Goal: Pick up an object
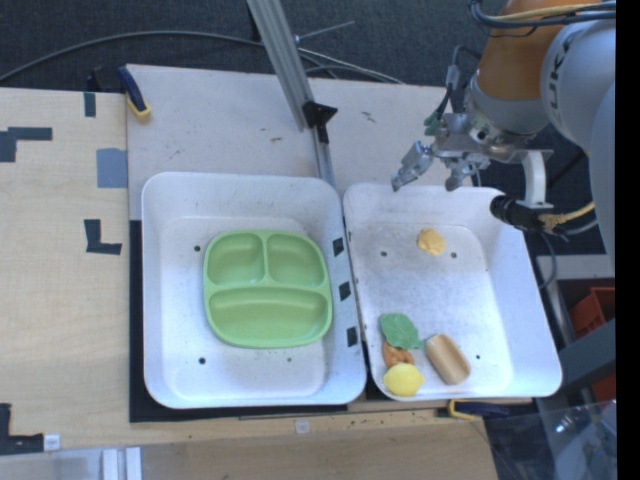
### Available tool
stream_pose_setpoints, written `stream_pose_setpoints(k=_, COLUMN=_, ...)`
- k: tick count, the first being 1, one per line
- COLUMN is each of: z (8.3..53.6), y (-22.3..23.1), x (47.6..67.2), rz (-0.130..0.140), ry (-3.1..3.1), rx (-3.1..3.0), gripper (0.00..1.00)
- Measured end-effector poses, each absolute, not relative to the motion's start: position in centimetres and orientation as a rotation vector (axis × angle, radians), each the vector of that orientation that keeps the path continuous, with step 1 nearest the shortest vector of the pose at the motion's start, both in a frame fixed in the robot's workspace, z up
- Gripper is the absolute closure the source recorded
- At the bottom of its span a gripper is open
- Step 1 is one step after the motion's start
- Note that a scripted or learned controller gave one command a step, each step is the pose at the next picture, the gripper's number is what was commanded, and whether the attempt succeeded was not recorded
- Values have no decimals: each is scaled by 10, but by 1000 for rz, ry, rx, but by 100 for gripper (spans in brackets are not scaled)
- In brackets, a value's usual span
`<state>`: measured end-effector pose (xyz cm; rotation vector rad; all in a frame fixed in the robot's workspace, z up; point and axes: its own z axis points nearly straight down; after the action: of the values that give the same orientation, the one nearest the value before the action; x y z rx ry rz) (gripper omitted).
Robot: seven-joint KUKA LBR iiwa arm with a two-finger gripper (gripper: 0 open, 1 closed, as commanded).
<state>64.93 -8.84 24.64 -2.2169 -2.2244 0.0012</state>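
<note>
With nothing picked yet, the gripper (433, 169) is hovering with fingers spread and bare over the right bin (520, 268), its 4 objects lying untouched.

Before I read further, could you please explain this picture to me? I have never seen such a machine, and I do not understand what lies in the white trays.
The picture comes from one camera fixed above a bench, looking down at a slant. The grey machine with an orange band on the right is a robot arm. At its end is a gripper, a two-finger claw; its fingers are spread apart and hold nothing. It hovers over the far edge of the right bin.

Two shallow white bins sit side by side. The left bin holds a green divided plate. In the right bin, a small yellow-orange piece lies alone; at the near edge there is a cluster: a green leaf-like piece, a small orange item, a yellow round item and a tan roll-shaped item.
</note>
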Motion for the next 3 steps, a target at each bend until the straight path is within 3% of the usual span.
stream_pose_setpoints(k=1, z=246, y=-88, x=649, rz=1, ry=-2224, rx=-2217, gripper=0)
stream_pose_setpoints(k=3, z=140, y=-100, x=649, rz=9, ry=-2220, rx=-2217, gripper=0)
